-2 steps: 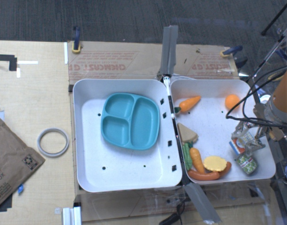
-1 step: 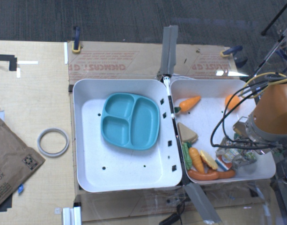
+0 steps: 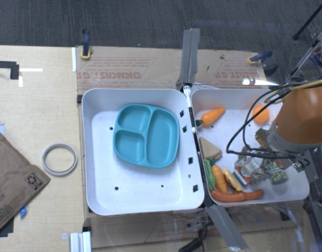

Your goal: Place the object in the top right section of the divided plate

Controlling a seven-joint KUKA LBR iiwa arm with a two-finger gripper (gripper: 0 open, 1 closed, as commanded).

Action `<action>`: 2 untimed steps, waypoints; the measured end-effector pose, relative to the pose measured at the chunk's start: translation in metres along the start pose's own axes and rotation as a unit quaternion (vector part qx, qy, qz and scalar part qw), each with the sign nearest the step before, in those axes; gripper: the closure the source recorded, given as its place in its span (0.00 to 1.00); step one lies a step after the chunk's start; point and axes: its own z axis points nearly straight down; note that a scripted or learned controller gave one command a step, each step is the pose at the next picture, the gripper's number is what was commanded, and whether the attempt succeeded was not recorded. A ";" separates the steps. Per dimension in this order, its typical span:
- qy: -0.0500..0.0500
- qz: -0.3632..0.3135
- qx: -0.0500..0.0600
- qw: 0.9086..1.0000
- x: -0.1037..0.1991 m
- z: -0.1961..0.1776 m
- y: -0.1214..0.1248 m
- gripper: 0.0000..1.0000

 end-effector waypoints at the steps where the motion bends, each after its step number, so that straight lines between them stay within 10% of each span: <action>1: 0.000 -0.026 0.000 1.000 -0.008 -0.121 -0.005 1.00; 2: 0.000 -0.093 -0.001 0.996 -0.030 -0.026 -0.032 1.00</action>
